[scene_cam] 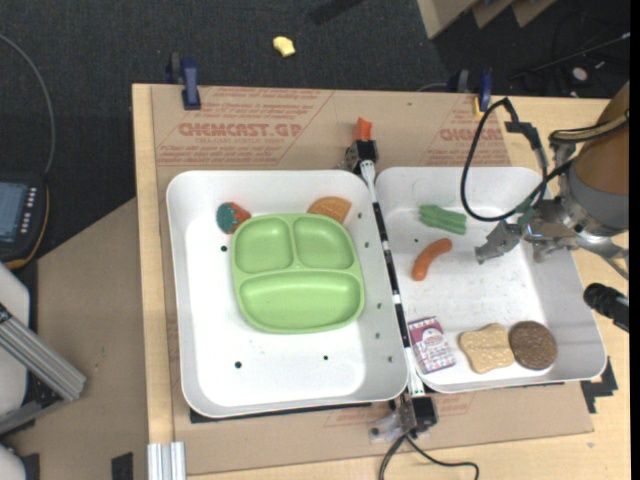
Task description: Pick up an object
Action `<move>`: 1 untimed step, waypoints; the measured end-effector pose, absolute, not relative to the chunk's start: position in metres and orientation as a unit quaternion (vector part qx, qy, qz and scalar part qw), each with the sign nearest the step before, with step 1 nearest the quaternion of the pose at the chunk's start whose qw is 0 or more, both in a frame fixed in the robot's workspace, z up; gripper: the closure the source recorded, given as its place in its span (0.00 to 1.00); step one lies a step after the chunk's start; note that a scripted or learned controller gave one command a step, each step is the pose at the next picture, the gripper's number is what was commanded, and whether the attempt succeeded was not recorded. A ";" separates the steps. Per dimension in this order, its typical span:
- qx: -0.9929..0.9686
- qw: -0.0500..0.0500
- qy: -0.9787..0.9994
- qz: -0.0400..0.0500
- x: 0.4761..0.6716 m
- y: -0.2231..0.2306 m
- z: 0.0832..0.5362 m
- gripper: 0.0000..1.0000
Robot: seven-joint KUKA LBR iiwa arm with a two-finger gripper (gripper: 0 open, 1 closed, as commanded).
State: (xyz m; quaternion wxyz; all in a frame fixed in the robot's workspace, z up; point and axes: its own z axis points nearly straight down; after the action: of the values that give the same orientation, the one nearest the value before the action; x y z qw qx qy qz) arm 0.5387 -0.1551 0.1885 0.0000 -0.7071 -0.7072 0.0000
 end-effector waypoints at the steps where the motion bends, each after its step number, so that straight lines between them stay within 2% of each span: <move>1: -0.706 0.002 -0.709 -0.001 0.584 -0.115 0.089 0.00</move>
State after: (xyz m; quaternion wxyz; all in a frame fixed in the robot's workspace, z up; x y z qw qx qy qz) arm 0.5845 -0.1153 0.0890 0.0016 -0.7055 -0.7087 -0.0010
